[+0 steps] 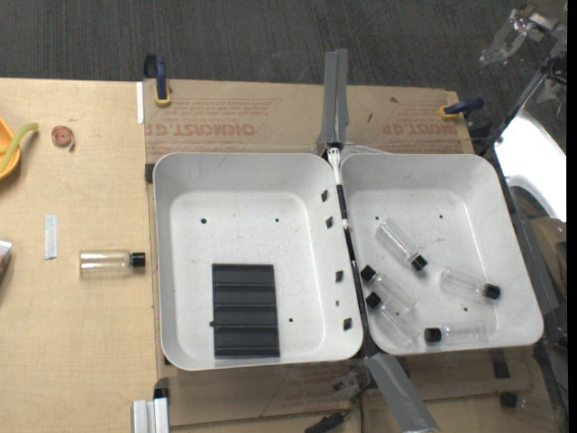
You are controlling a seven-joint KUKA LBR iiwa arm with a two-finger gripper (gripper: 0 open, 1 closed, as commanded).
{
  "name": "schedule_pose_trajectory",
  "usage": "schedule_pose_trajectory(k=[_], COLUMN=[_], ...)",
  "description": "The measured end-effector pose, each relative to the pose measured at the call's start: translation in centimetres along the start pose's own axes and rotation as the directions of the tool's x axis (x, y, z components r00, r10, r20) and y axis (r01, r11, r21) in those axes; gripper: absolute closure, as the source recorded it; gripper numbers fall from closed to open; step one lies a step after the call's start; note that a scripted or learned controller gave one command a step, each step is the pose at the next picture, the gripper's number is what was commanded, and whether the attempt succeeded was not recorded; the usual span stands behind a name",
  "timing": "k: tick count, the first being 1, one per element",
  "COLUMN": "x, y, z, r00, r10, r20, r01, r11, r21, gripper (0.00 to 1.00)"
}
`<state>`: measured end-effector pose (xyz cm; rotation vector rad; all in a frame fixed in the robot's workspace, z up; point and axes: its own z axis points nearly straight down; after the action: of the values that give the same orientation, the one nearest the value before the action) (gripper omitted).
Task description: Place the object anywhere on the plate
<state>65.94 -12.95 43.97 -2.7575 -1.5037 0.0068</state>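
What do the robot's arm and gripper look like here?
The gripper is pale grey, metallic and angular, but blurred. Below it a smooth, rounded, whitish part of the arm shows. I can read no markings.

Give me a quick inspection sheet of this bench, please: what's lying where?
Surface: two white bins side by side on cardboard.
Job's things: dark ribbed plate flat in the left bin; four clear vials with black caps loose in the right bin.
Clutter: another clear vial lying on the wooden table, left of the bins.
Grippers: nothing seen.
Cables: nothing seen.
Surroundings: clamps pinning the cardboard's far edge; dark floor beyond.
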Motion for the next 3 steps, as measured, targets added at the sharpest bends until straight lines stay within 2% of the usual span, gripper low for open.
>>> schedule_pose_trajectory(k=[1,2,3], x=[-7.6,-4.4,-12.4], y=[2.6,2.3,-2.3], z=[0.0,0.3,0.0], r00=[0.995,0.947,0.88], r10=[0.104,0.323,0.475], r20=[0.0,0.0,0.001], r01=[-0.104,-0.323,-0.475], r11=[0.995,0.947,0.88], r21=[0.001,0.001,0.002], gripper=[0.0,0.0,0.0])
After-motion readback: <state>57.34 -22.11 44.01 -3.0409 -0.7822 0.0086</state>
